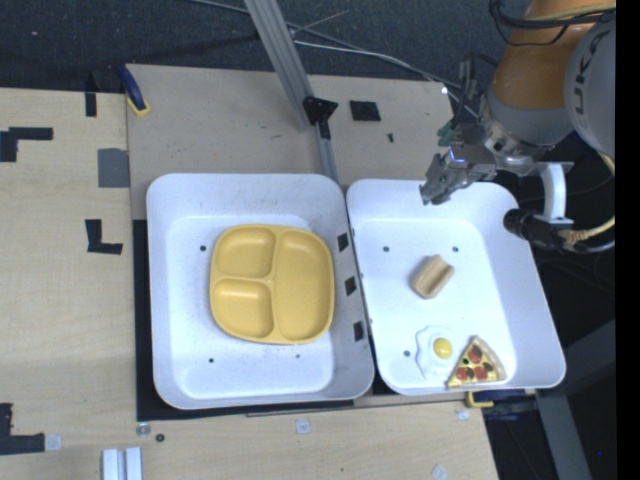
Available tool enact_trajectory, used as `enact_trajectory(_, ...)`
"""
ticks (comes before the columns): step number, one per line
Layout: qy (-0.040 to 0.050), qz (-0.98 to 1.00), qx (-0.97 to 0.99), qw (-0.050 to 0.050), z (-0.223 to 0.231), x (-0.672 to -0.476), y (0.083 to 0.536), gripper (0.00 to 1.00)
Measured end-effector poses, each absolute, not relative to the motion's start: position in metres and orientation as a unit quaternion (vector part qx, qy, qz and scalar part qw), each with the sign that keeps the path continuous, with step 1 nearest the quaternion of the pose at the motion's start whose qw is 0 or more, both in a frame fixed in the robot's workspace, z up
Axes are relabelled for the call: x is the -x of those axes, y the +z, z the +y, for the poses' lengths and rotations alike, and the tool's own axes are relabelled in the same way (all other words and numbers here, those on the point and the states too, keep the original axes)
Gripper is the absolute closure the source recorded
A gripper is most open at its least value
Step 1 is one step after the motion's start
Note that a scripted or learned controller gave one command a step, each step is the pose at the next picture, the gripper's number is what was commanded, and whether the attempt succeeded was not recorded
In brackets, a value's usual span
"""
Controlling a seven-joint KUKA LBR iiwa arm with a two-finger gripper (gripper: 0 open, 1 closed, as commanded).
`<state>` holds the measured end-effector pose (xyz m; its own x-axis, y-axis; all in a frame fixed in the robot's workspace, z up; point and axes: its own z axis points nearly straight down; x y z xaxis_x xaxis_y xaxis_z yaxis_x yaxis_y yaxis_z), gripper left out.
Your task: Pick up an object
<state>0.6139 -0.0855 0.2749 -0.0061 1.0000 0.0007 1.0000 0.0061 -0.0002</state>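
The counter (pixel 60 298) is showing a pale wood-grain surface with black tape marks; dark floor is lying behind it. The left bin (pixel 170 268) is holding a yellow three-compartment tray (pixel 272 283). A grey pole (pixel 280 43) is slanting down toward the gap between the bins. The right bin (pixel 520 298) is holding a tan block (pixel 432 276) near its middle, with a fried egg (pixel 436 351) and pizza slice (pixel 477 363) touching at the near edge. The tool (pixel 438 188) is hovering over the far rim, nothing between its fingers; its opening cannot be judged. The arm (pixel 550 58) is showing partial letters "UK".
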Motion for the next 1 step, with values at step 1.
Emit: enact_trajectory(1, 0.0009, -0.709, 0.705, 0.001, -0.0324, -0.6172, 0.2538, 1.0)
